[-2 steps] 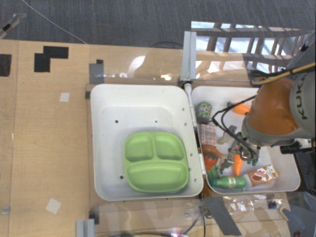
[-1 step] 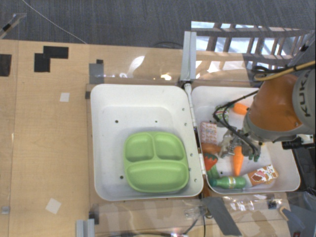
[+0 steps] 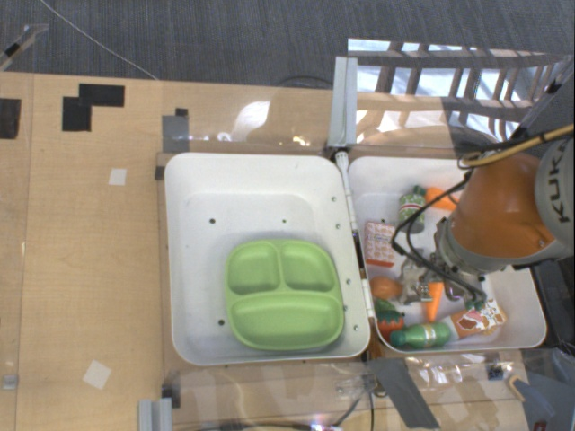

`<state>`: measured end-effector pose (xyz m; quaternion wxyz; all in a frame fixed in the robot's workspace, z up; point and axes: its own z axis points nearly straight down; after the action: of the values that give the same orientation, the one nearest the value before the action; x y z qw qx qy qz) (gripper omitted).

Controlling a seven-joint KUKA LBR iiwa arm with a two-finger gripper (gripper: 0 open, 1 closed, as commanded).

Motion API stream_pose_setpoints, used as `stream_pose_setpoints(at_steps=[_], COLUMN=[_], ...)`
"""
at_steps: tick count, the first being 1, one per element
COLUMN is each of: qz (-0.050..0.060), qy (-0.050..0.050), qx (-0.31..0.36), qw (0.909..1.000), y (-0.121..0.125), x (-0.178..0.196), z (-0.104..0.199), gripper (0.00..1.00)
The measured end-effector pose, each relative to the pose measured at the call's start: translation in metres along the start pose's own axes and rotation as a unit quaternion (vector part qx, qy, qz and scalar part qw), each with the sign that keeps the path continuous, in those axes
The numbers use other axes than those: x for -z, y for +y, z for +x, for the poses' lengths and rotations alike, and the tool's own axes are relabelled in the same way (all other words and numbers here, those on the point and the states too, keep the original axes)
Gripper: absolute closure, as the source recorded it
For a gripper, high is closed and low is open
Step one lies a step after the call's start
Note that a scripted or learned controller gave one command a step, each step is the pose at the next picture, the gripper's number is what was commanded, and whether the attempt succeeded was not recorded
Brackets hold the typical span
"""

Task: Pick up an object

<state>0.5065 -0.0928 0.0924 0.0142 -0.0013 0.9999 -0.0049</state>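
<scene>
Worktop: pale tan wood grain, with black block-shaped markings near its far left. Floor beyond: dark grey ribbed weave. Both bins white: left bin, right bin. Divided plate: uniform light green. Arm: orange band, grey above. Items in the right bin: green bottle, orange carrot-like piece, orange round item, white packet with red print, orange-and-white carton, green-and-white can.
</scene>
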Motion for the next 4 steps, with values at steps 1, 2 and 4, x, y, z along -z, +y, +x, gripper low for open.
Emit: stream_pose_setpoints(at_steps=[1,2,4], qz=[-0.003,-0.004,-0.007], qy=[-0.001,0.001,0.008], qx=[0.140,0.187,0.130], qw=[0.9902,0.9823,0.9914], y=[-0.005,0.021,0.046], x=[0.000,0.176,0.202], z=[0.010,-0.045,-0.170], gripper=[1.00,1.00,1.00])
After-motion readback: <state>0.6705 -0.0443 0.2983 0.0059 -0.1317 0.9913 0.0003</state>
